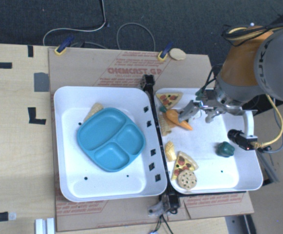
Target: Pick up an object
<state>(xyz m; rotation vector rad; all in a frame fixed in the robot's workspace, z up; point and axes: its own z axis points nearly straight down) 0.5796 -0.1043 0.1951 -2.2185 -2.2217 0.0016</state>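
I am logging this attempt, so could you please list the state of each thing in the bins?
Gripper: above the right bin, holding nothing visible.
Carrot: lying flat.
Blue plate: right side up, in the left bin.
Pizza slices: flat.
Cookie: flat.
Green piece: resting alone.

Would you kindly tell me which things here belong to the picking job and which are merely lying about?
Job in hand:
gripper
carrot
pizza slice
second pizza slice
cookie
green object
right bin

Lying about:
blue divided plate
left bin
cables
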